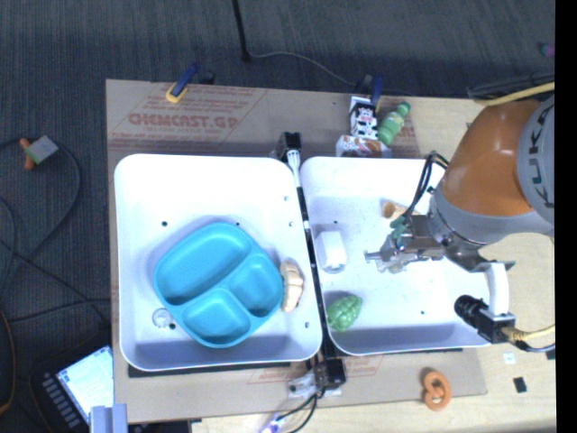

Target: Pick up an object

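One glossy blue three-compartment tray (219,283) fills the left bin (135,188); gripper (386,256), finger state unreadable, hovers over one bumpy green object (343,311).

Upper left of frame: faded red print "CHEMCAST GP" on brown board (185,120) under the bins, read upside-down rel. to camera; some letters unclear. Right edge, mid-height: large dark letters "KU", cut off by frame edge, on grey arm casing (539,165). Top centre: small printed package (362,126) w/ markings too small to read.
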### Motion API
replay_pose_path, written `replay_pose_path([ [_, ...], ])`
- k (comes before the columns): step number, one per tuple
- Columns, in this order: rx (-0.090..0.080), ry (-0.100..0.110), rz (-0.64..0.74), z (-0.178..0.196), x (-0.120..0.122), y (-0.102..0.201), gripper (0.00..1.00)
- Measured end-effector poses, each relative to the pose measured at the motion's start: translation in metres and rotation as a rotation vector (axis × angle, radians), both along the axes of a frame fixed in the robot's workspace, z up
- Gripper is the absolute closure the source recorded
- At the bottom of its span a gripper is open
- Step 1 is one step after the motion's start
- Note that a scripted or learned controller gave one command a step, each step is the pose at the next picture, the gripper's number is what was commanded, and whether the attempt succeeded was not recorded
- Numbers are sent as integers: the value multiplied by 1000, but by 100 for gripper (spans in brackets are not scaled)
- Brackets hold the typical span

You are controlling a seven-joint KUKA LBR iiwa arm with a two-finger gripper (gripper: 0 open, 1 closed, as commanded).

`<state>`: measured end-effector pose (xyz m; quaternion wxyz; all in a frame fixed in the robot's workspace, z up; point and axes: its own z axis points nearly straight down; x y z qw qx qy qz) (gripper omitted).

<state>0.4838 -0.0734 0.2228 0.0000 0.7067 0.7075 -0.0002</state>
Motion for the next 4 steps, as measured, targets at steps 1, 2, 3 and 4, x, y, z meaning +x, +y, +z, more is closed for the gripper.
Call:
replay_pose_path([
  [1,0,1,-1,-7,0,24,100],
  [2,0,1,0,-9,22,30,100],
  [3,0,1,0,-2,42,64,100],
  [4,0,2,-1,-5,38,96,100],
])
